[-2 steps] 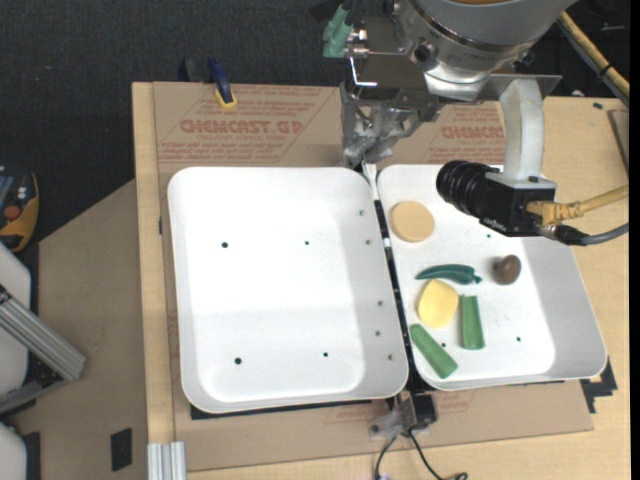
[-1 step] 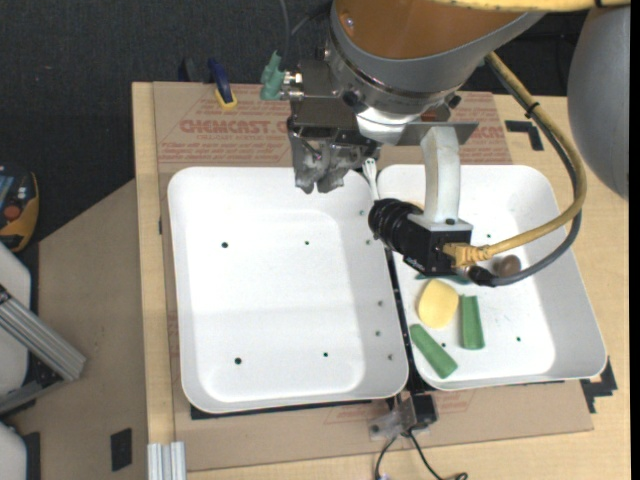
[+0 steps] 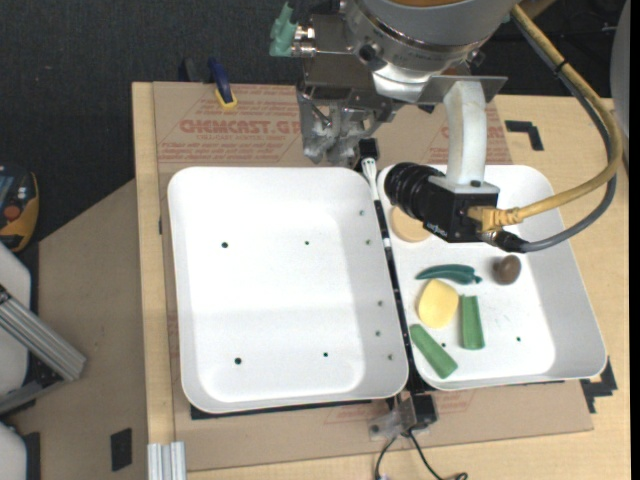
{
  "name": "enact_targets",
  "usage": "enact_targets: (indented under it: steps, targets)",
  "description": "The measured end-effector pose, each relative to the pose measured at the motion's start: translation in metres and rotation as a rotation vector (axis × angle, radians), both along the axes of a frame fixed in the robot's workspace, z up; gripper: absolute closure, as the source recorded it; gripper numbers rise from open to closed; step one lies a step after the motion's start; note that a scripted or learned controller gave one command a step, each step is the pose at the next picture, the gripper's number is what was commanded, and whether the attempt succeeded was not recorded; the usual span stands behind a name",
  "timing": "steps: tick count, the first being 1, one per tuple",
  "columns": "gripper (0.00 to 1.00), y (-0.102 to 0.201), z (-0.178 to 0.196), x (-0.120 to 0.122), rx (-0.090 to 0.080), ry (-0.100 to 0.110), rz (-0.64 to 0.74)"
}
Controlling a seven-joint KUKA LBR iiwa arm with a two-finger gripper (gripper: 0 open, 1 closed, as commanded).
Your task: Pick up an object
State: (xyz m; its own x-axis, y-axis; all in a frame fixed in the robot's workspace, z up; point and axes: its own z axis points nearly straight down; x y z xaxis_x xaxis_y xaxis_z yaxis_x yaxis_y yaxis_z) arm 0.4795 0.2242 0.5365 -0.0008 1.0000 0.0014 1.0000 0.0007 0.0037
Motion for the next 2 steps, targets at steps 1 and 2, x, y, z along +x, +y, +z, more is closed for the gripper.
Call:
enact_targets:
  steps: [1, 2]
  targets:
    - [1.0, 0.0, -0.006, -0.001, -0.002, 0.006, 0.001]
    - [1.0, 0.0, -0.001, 0.042, 0.0, -0.001, -0.003]
